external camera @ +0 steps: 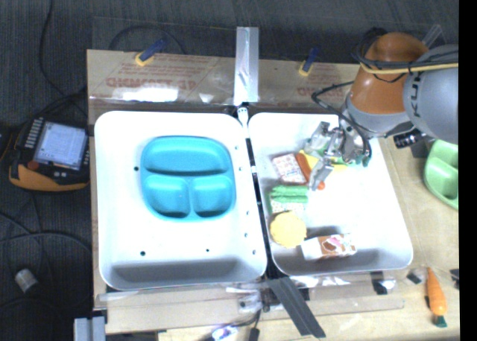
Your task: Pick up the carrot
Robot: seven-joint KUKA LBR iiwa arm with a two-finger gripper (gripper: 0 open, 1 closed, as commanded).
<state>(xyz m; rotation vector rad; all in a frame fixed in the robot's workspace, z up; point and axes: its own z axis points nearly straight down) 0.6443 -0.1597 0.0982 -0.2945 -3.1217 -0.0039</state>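
Although the gripper (329, 150) hangs low over the upper middle of the right bin (387, 205), the pick is not visibly done. What looks like the carrot (305, 162) lies just beside it on the bin floor, against a pink packet (287, 168). I cannot tell whether the gripper is closed.

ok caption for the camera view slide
Grey arm's gripper lowered among toy food in the right white bin; blue sectioned plastic tray in the left.
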